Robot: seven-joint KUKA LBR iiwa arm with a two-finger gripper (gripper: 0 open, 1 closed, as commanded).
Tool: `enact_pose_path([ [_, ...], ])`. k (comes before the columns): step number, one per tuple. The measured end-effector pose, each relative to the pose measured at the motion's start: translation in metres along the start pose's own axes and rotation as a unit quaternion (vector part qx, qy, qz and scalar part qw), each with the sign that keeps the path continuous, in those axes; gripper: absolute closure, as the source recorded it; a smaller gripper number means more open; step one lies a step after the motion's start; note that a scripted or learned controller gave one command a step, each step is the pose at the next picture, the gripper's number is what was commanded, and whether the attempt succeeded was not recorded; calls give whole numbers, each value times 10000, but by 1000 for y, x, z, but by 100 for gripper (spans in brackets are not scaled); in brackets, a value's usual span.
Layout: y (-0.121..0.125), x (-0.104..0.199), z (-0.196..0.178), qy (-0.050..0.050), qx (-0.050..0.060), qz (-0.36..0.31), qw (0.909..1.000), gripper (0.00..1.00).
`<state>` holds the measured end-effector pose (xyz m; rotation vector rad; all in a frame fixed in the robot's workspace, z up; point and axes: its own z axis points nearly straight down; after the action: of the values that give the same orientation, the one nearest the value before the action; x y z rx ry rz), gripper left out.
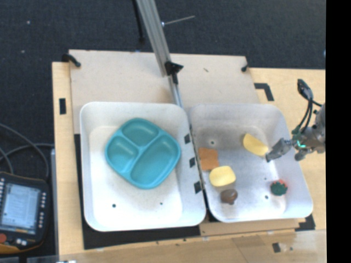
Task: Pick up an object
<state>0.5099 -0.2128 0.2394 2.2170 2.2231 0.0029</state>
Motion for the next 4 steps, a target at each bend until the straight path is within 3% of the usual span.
enact_pose_path([
  [2,0,-2,105,-1,38,15,10000,0],
  [3,0,-4,140,-11,14,19,10000,0],
  [4,2,-5,127,-13,-17,34,10000,100],
])
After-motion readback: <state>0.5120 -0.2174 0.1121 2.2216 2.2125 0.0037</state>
